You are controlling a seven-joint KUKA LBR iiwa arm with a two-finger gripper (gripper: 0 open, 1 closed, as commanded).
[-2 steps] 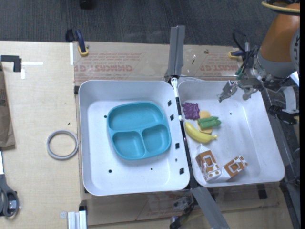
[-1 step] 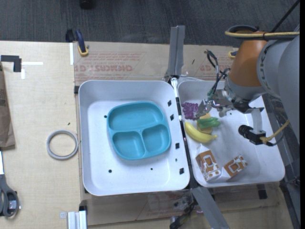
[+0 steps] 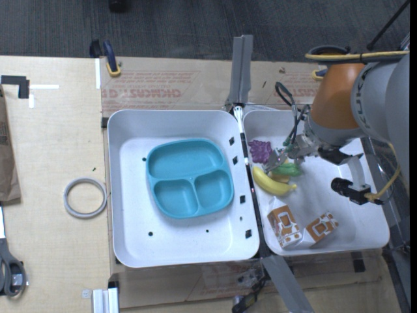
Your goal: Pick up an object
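Note:
In the right bin (image 3: 365, 233) lie a yellow banana (image 3: 270, 183), a purple bunch of grapes (image 3: 260, 151), a green item (image 3: 287, 170) and two orange-and-white patterned packets (image 3: 285, 225) (image 3: 322, 227). My gripper (image 3: 285, 156) reaches down from the right, low over the bin's left part, right above the green item and between the grapes and the banana. The arm's orange band (image 3: 335, 96) sits above it.
The left bin (image 3: 130, 240) holds a blue three-compartment plate (image 3: 190, 177). A grey ring (image 3: 85, 197) lies on the bench to the left, scissors (image 3: 10, 272) at the lower left edge. A grey upright post (image 3: 241, 70) stands behind the divide between the bins.

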